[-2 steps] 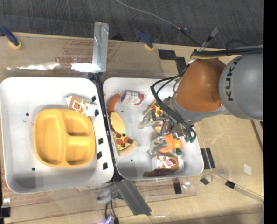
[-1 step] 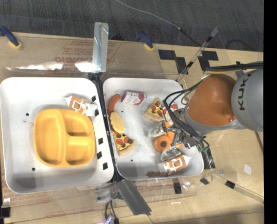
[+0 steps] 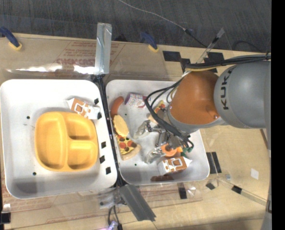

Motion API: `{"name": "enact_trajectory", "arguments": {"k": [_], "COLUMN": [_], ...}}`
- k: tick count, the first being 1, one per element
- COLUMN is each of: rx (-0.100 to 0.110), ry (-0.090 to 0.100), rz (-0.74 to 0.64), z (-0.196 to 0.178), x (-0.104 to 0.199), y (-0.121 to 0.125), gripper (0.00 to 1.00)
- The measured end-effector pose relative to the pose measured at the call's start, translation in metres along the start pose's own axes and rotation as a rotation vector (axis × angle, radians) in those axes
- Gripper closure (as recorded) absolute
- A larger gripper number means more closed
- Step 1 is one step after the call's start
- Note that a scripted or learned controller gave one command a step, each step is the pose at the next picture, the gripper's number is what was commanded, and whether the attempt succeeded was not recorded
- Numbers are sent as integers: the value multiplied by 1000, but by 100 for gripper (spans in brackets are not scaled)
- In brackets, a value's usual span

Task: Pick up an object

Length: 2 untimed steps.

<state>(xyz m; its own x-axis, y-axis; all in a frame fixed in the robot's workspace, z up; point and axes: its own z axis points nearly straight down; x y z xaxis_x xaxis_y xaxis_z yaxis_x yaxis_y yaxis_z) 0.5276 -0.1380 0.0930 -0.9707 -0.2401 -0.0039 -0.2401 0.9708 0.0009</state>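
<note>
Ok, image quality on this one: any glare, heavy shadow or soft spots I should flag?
Camera view: lighting is even and focus is fairly sharp across both bins. Mild glare shows on the clear tape above the left bin. The arm casts a soft shadow into the right bin, so the clutter around the pincer is dim and hard to separate.

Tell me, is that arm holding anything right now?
It cannot be told: the gripper sits low among small items in the right bin, its tip hidden.

Robotics lab: taped cardboard bench (image 3: 46,51), twin white bins (image 3: 10,128), cables.
</note>
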Motion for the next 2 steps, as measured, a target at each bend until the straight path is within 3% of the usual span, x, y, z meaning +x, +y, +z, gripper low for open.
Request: {"name": "enact_trajectory", "arguments": {"k": [1,2], "rx": [1,6], "ry": [0,-9], "rz": [-5,191], "z": [-10,-208], "x": [-1,-54], "y": [0,20], "gripper": [100,100]}}
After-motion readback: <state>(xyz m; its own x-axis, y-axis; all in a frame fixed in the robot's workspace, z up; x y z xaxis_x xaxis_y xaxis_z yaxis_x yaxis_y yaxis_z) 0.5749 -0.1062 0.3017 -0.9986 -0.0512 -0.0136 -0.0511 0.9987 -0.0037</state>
